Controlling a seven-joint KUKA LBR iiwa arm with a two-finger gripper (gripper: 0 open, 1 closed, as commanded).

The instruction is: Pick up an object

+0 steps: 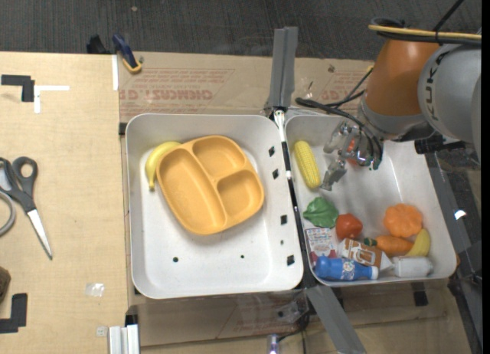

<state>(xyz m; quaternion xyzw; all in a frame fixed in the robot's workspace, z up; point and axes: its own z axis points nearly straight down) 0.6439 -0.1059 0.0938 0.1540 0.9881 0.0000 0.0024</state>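
While jaws hang beside corn cob — width unclear, arm lettered "KU" — cardboard print unreadable

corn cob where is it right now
The corn cob lies in the right bin, against its left wall near the upper corner, above the green leaf toy and just left of the gripper.

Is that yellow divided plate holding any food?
Empty: the yellow divided plate shows three bare compartments. A banana lies beside its rim, in the left bin.
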